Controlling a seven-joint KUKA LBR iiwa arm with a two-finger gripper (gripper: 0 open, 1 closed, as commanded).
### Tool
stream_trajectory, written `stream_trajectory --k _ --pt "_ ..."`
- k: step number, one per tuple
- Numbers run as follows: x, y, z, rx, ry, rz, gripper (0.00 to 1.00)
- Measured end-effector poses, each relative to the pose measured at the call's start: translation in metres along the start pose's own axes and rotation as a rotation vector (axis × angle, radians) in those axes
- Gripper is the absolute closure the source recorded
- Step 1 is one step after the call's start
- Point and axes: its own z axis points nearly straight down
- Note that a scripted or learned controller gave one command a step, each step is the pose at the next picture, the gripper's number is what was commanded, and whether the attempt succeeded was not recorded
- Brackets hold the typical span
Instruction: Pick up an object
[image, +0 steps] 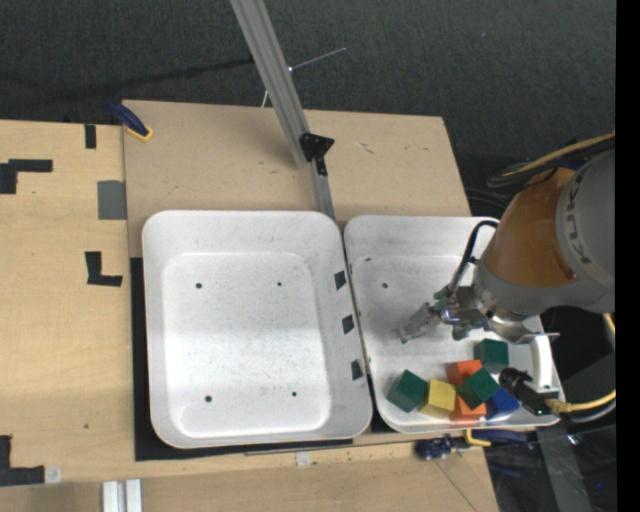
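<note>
My gripper (422, 321) hangs over the middle of the right bin (400, 250), pointing down and to the left, with the orange-banded wrist behind it to the right. Several small blocks lie clustered in the bin's near right corner: a dark green block (407, 390), a yellow block (440, 397), an orange block (462, 371), another green block (481, 385), a teal block (493, 351) and a blue block (504, 404). The gripper sits above and left of the cluster, apart from the blocks. Nothing shows in it.
The left bin (245, 325) adjoins the right one. A slanted metal pole (285, 85) rises from the bench behind the bins. A blue and yellow clip (447, 446) lies at the bench's front edge, below the right bin.
</note>
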Motion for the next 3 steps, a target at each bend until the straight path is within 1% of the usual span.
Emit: stream_trajectory --k 1,2,3 --pt "0.000 -0.001 0.045 -0.005 -0.002 -0.001 0.00" --pt "0.002 -0.001 0.034 -0.004 0.001 -0.002 1.00" --pt "0.006 -0.010 -0.017 -0.011 -0.001 -0.001 1.00"
